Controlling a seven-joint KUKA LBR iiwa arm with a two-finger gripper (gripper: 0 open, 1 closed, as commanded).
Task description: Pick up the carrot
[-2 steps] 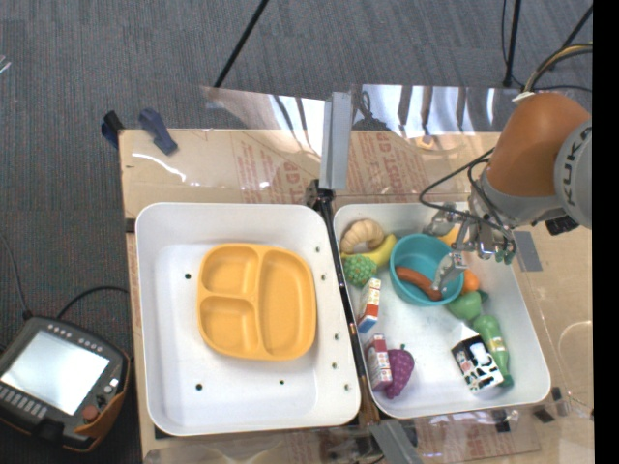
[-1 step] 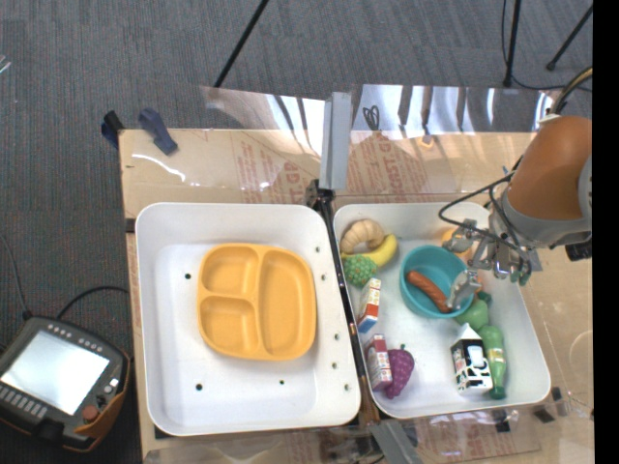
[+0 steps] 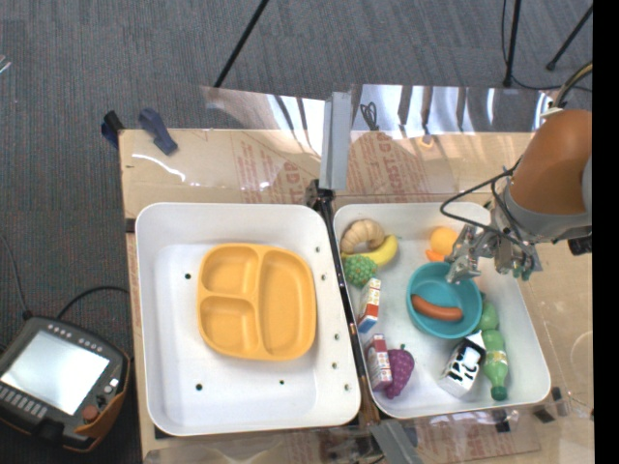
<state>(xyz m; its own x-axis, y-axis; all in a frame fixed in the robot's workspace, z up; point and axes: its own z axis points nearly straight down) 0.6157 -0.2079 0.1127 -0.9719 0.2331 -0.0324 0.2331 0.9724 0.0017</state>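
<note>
My gripper (image 3: 464,264) hangs over the upper rim of the round teal plastic bowl (image 3: 444,301), which sits in the right-hand shallow white bin (image 3: 535,341), and nothing sits between its fingers. Whether those fingers are parted or closed I cannot tell from this slant.

The thing I take for the carrot is the small orange object (image 3: 442,241) just above and left of the teal bowl, partly hidden by my gripper's frame. Its shape is too blurred to be certain, but it is the only orange piece apart from the reddish-orange sausage (image 3: 436,308) lying inside the bowl. It rests on the bin floor, beside my gripper rather than in it.

So by my reckoning the pick is not yet done: I am near the target, with the descent, the closing and the lift all left. I would need to shift up and left from the bowl to centre on that piece.

Further left of the bowl lie a yellow toy banana (image 3: 383,252), a tan croissant (image 3: 361,234) and a small green piece (image 3: 359,270); below it, a purple grape bunch (image 3: 398,364). The yellow divided plastic plate (image 3: 257,301) sits in the other bin, far left of the bowl.
</note>
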